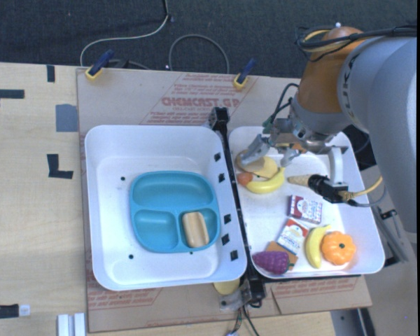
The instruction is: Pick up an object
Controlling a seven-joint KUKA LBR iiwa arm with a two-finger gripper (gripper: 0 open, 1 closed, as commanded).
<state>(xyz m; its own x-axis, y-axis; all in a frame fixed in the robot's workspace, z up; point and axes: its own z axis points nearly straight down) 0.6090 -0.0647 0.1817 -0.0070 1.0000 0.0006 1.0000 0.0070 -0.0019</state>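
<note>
Right bin (369, 219) is packed: bananas (266, 183), cartons (304, 208), orange (337, 248) crowd the floor. Left bin (98, 187) has open white floor all around the blue tray (161, 201).

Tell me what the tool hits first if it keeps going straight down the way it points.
Probably the yellow banana-shaped toy beneath the tool in the right white bin; depth is unclear.

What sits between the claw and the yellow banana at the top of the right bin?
Nothing visible. The claw hangs right over the yellow banana, with an orange piece touching the banana's left end, beside the path rather than across it.
</note>
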